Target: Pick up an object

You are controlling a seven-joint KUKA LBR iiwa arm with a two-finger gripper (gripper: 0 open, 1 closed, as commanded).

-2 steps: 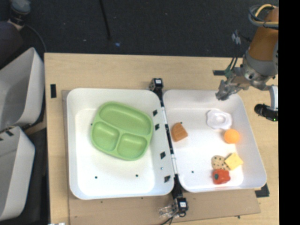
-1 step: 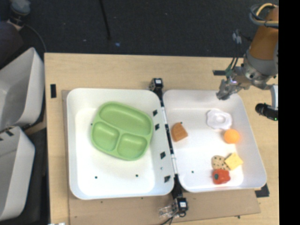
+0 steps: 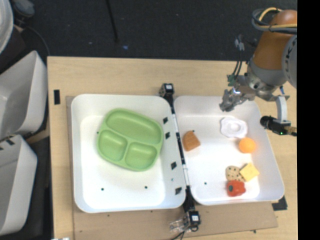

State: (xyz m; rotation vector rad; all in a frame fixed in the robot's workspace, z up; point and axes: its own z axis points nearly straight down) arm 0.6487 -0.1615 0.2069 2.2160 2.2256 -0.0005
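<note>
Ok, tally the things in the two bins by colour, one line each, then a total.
Green: 1, the divided plate
White: 1
Orange: 2, ball and wedge
Yellow: 1
Tan with dots: 1
Red: 1
Total: 7

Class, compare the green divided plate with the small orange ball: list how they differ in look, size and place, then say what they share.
The green divided plate is far larger than the orange ball. The plate is flat and has three compartments; the ball is round and plain. The plate lies in the left bin, the ball in the right bin, beside a white object. Both rest on a bin floor, apart from the gripper.
</note>
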